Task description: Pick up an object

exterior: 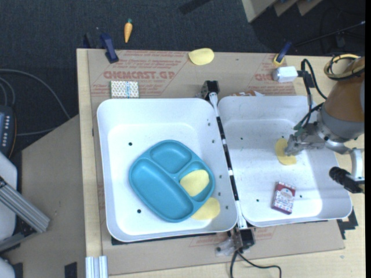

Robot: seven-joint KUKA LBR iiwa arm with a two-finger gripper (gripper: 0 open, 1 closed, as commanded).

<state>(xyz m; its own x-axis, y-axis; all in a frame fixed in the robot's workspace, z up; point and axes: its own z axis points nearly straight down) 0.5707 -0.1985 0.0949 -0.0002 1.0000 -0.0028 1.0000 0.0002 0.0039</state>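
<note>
Camera view — four yellow pieces (195,182), one blue tray (153,184), one red packet (284,198).

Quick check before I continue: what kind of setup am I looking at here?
Most likely a robotics lab test bench, not a home or kitchen: two white bins clamped side by side on a plywood board, toy items like a blue divided plate, and loose cables over dark carpet.
</note>
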